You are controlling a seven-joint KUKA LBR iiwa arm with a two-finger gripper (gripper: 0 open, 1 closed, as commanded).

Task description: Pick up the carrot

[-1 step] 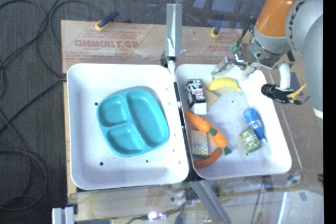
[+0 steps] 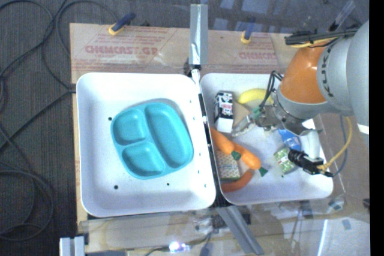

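Orange-banded and grey, the arm (image 2: 324,78) reaches over the right bin (image 2: 312,192); its gripper (image 2: 249,123) hangs low there, and whether it is clenched or released I cannot tell. Just beside it, the carrot (image 2: 237,150) lies slanted near the bin's left wall, by a banana (image 2: 255,95). A blue divided tray (image 2: 153,138) sits in the left bin (image 2: 96,189).
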